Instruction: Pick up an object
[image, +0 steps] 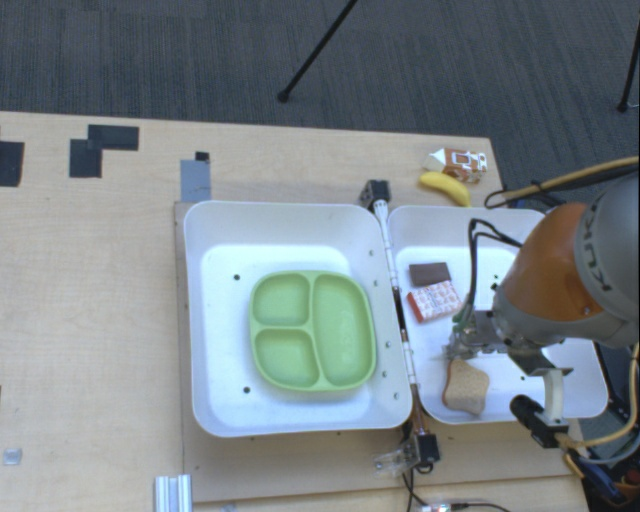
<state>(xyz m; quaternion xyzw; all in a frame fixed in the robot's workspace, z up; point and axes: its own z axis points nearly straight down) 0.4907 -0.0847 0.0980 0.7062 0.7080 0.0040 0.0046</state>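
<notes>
Nearest to us, the orange band (552, 268) above the arm's wrist rises over the right bin (500, 228), and beneath it the tool (468, 345) hangs low over the bin's floor. We cannot tell from this angle whether the tool is open or closed, since the wrist hides much of it.

What the coming move turns on, in our judgement, is the tan sponge-like block (466, 388). It lies just below the tool in the picture, toward the bin's near wall, close to the tool's tip or perhaps touching it. The block looks soft and porous, roughly squared with rounded corners, its longer side running up and down the picture toward the tool. We would expect it to give under pressure.

Two other things lie in the right bin, both on the far side of the tool from the block: a flat red-and-white patterned packet (434, 299), tilted, and beyond it a small dark brown rectangle (430, 273). Both sit well clear of the block.

In the left bin (210, 330) rests a smooth green divided plate (312, 331) of hard plastic.
</notes>
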